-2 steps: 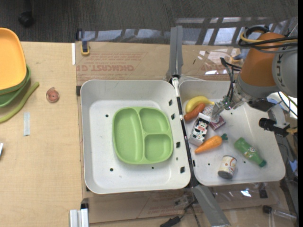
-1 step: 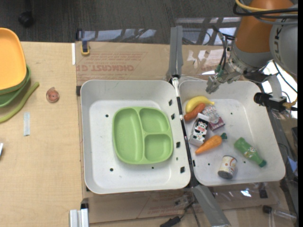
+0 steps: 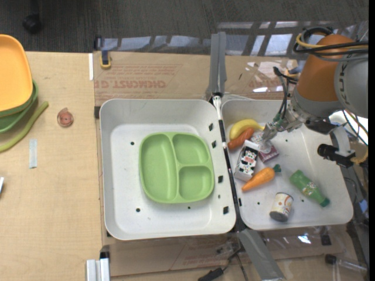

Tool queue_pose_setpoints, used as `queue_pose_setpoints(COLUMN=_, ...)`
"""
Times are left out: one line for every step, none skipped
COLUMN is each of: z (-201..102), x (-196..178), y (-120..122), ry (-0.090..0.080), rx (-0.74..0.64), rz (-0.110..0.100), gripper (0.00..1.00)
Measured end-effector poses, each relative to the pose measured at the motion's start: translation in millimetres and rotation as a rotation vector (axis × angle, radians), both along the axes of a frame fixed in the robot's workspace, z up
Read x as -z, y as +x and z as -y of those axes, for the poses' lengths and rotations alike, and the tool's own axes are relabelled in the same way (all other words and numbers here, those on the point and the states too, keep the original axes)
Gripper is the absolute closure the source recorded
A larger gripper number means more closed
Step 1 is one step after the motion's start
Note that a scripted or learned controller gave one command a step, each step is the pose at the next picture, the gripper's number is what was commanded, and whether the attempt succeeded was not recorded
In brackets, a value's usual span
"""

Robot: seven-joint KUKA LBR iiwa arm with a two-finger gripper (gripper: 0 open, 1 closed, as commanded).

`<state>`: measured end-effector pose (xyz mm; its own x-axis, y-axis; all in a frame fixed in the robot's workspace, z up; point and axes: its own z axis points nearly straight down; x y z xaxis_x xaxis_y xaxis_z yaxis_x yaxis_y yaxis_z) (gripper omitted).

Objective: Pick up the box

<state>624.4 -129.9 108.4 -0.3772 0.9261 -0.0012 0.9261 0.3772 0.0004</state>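
The arm reaches in from the right over the far edge of the right bin, and its jaws hang low near the bin's far left corner, just above a small pink packet. Whether the jaws are spread or pressed together I cannot tell; nothing is seen between them. The box, white with black markings, lies in the left part of the right bin, close to its left edge, touching the pink packet. A banana lies just beyond it, a carrot just on its near side. A green bottle and a small can lie towards the bin's near right corner. The left bin holds a green divided plate.
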Motion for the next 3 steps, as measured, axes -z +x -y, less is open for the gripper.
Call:
queue_pose_setpoints(z=0.0, x=0.2, y=-0.1, ry=0.000, rx=0.000, rz=0.000, gripper=0.00)
queue_pose_setpoints(z=6.6, x=16.5, y=-25.0, ry=0.000, rx=0.028, rz=-0.001, gripper=0.00)
queue_pose_setpoints(z=7.9, x=7.7, y=-25.1, ry=0.000, rx=0.032, rz=0.000, gripper=1.00)
